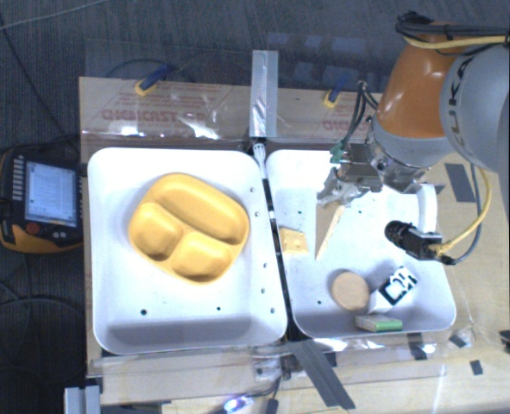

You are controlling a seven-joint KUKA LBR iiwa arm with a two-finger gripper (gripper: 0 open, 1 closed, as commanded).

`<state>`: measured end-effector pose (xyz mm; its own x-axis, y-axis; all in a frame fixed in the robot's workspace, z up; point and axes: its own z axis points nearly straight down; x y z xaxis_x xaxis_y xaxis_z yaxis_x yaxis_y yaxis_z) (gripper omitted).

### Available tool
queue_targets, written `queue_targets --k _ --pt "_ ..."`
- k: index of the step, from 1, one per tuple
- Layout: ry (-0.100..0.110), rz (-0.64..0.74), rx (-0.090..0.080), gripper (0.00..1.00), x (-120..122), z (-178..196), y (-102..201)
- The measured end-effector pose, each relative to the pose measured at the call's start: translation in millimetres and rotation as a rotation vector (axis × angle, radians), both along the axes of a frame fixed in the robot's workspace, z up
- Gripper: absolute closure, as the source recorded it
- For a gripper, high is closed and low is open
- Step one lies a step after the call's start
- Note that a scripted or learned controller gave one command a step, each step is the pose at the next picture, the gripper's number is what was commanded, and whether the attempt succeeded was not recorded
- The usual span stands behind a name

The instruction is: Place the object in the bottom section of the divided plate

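Observation:
A yellow divided plate (188, 226) lies in the left bin (116, 317), its sections holding nothing. My gripper (344, 190) hangs over the upper middle of the right bin (427, 313). A pale tan wedge (328, 228) has its wide upper end between the fingers, and its narrow tip points down toward the bin floor. The gripper is shut on it, well to the right of the plate and past the divider between the bins.
The right bin also holds a small yellow square piece (294, 242) by the divider, a round tan disc (350, 290), a black-and-white block (398, 285) and a green bar (378, 323) at the front edge. A handheld screen (43, 198) lies left of the bins.

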<state>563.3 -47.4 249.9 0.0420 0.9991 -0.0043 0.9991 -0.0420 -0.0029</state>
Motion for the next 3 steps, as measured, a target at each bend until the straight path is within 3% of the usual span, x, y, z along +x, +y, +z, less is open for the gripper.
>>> queue_targets --k 1,2,3 --pt "0.0 0.0 0.0 0.0 0 0 0" --pt "-0.002 0.308 0.001 0.0 8 73 57" --pt "-0.004 0.468 0.002 0.0 -9 171 144"
